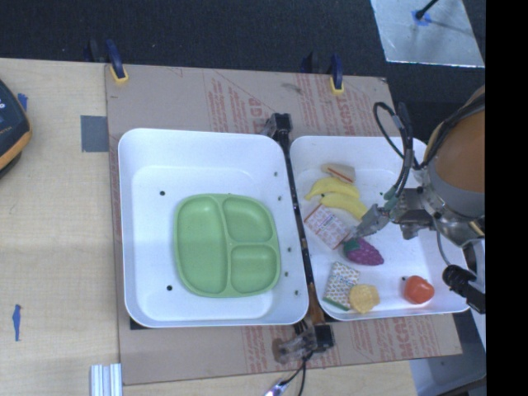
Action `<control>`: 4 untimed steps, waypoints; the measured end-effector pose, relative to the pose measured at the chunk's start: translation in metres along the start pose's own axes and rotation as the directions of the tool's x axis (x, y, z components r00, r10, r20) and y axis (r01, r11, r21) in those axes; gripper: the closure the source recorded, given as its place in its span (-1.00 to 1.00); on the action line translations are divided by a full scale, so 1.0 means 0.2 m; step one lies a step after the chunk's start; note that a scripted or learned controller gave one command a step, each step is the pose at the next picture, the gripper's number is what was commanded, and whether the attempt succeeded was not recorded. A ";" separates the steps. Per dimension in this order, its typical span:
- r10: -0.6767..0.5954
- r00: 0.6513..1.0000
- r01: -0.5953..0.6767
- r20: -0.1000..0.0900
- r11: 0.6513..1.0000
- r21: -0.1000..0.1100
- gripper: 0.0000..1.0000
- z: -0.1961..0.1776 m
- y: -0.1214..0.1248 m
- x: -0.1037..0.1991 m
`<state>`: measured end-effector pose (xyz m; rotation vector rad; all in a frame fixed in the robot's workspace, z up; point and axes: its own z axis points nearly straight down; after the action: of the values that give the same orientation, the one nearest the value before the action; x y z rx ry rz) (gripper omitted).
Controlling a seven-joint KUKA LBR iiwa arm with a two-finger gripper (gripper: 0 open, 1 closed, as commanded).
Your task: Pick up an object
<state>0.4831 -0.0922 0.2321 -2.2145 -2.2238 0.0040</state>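
Faint red print on the cardboard sheet (247, 97), unreadable.

— The bins (206, 151)?
— Smooth white plastic, faintly glossy. The green tray (226, 244) looks like matt plastic.
— Beneath them?
— Matt brown cardboard (247, 97) on a pale wood-look bench (49, 221).

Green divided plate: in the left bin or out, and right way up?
In. The green divided plate lies flat in the left bin, right way up: three hollow compartments face the camera.
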 end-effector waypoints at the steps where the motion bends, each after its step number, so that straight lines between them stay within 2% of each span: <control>1: 0.000 1.000 0.000 0.001 1.000 0.001 -1.00 0.58 0.13 -0.06; 2: -0.002 1.000 0.002 -0.003 1.000 -0.003 -1.00 0.69 0.22 -0.16; 3: -0.006 1.000 0.006 -0.003 1.000 -0.004 1.00 0.63 0.22 -0.16; 4: -0.005 1.000 0.005 -0.003 1.000 -0.004 -1.00 0.63 0.22 -0.16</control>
<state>0.5273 -0.1239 0.1056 -2.2087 -2.2302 -0.0042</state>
